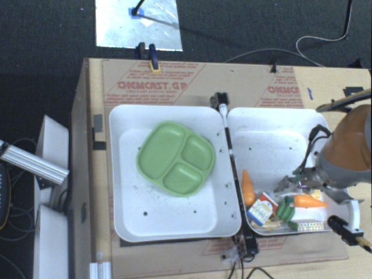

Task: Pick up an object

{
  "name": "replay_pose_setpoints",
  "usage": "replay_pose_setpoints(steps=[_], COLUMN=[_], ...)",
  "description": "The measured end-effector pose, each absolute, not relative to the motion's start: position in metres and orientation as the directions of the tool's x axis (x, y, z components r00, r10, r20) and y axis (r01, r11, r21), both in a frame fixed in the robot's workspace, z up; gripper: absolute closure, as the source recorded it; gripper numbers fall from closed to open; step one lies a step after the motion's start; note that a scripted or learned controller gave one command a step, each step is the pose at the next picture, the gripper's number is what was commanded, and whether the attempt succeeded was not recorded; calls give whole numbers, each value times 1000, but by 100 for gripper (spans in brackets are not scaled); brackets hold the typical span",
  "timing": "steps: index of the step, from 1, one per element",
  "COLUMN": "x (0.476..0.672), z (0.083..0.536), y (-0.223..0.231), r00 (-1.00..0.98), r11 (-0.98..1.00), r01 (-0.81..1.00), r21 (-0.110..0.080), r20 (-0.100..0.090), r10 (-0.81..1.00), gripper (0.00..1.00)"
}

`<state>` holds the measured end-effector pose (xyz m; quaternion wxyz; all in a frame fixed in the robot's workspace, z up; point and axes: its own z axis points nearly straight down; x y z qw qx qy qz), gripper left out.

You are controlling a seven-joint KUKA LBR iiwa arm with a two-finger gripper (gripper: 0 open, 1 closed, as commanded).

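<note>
A grey arm's gripper (pixel 296 183) hovers low over toys in the right bin (pixel 273 124): two carrots (pixel 247 188) (one orange carrot lies just beside it). Finger state unclear; nothing visibly lifted yet.

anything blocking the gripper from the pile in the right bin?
Nothing visible does. The gripper sits low in the right bin, right at the pile: a carrot beside it, a green item and a small box just below, another carrot to the left.
</note>
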<state>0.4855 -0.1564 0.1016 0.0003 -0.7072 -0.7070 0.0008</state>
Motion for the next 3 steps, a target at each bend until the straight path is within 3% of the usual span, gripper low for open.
replay_pose_setpoints(steps=[1,2,3], x=[487,487,488], z=[112,112,87], y=[-156,-156,-93], r00=[-1,-1,5], r11=[1,1,-5], r01=[1000,1000,1000], r21=[3,3,13], r20=[-1,-1,-15], r10=[1000,1000,1000], gripper=[100,0,0])
